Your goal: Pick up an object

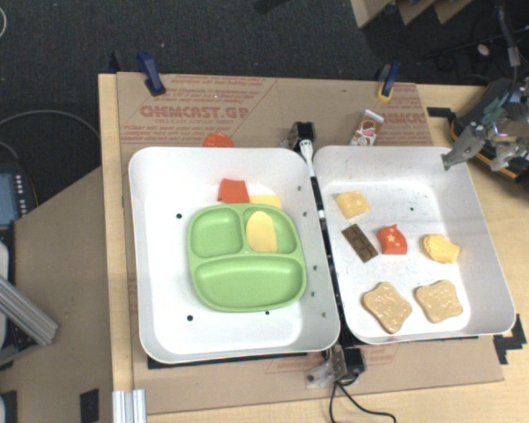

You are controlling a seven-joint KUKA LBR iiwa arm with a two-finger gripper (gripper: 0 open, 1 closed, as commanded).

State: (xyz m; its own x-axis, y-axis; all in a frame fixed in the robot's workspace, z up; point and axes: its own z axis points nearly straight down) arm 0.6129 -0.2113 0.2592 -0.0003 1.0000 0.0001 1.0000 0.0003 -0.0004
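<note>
My gripper [473,141] hovers over the far right corner of the right bin [476,227], apart from every object. In that bin lie a yellow cheese wedge [353,204], a brown chocolate bar [360,242], a red piece [392,240], a yellow piece [441,248] and two toast slices [386,307] [439,300]. The left bin [154,236] holds a green divided plate [245,271] with a yellow item [261,231] in its upper right compartment. A red block [234,190] sits just behind the plate.
A small carton [367,129] and an orange disc [217,140] lie on the cardboard behind the bins. Blue clamps [150,73] [388,79] grip the board's far edge. A black rod [310,170] runs between the bins.
</note>
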